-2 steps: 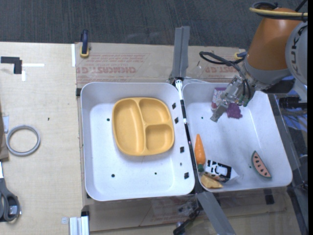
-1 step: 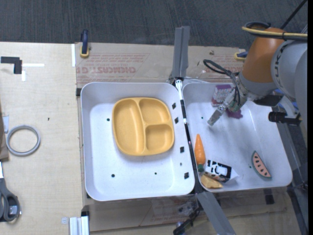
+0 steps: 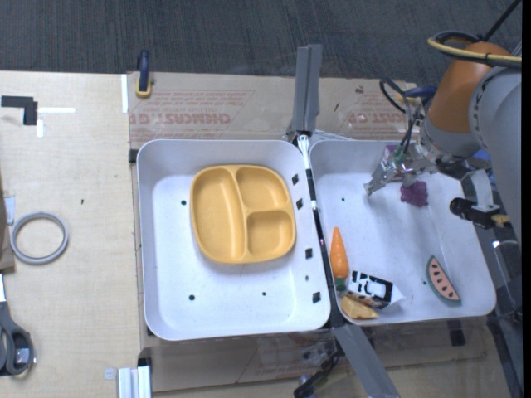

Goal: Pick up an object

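Observation:
My gripper (image 3: 387,175) hangs over the back part of the right bin (image 3: 377,222), under the grey arm with its orange band. A small purple object (image 3: 414,193) lies on the bin floor just to the gripper's right, close beside it; nothing is visibly held. Along the bin's left wall lies an orange carrot (image 3: 338,252). Near the front left corner are a black-and-white packet (image 3: 371,288) and a yellow piece (image 3: 357,307). A watermelon slice (image 3: 443,279) rests at the front right.
The left bin (image 3: 166,288) holds a yellow divided plate (image 3: 243,213). A metal divider (image 3: 307,98) runs between the bins. On the bench to the left lie a roll of tape (image 3: 37,237) and scissors (image 3: 15,347).

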### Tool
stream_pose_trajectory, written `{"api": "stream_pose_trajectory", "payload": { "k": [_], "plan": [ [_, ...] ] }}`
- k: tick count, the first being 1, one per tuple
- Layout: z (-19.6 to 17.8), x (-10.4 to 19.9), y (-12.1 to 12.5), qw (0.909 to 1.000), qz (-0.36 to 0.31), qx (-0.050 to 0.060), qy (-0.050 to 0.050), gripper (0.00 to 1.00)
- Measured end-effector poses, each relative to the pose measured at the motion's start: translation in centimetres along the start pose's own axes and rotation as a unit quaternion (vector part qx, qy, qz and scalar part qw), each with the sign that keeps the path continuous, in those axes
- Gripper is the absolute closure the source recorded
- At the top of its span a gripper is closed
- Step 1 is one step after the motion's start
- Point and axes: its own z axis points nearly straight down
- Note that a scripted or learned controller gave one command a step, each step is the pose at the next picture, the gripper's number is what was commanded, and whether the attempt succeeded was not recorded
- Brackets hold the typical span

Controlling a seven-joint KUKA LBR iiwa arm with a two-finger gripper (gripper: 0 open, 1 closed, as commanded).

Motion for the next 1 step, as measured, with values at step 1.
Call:
{"api": "stream_pose_trajectory", "payload": {
  "k": [1],
  "plan": [
    [-0.13,-4.85,-3.4,0.979,-0.204,-0.001,0.001,0.0]
  ]
}}
